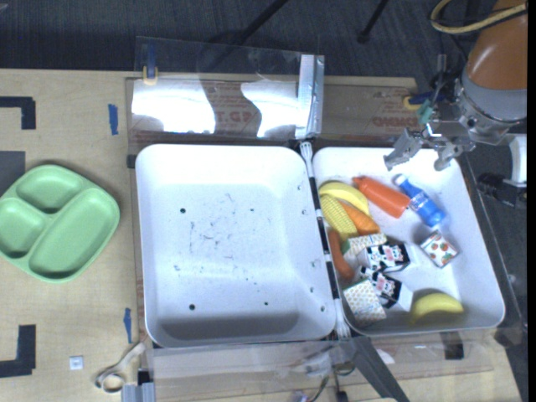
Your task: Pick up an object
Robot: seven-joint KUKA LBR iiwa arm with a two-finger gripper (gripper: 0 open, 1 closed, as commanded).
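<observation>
Two white bins (159,224) sit on a wooden bench (67,115); claw (425,153) spread wide.

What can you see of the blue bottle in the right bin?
The blue bottle is small, seemingly plastic, with a paler cap end toward the bin's far wall. It lies on its side, slanted, on the bin floor. Its upper end sits against the orange bottle; a small dice-like cube lies just below it. The gripper hangs above, not touching it.
</observation>
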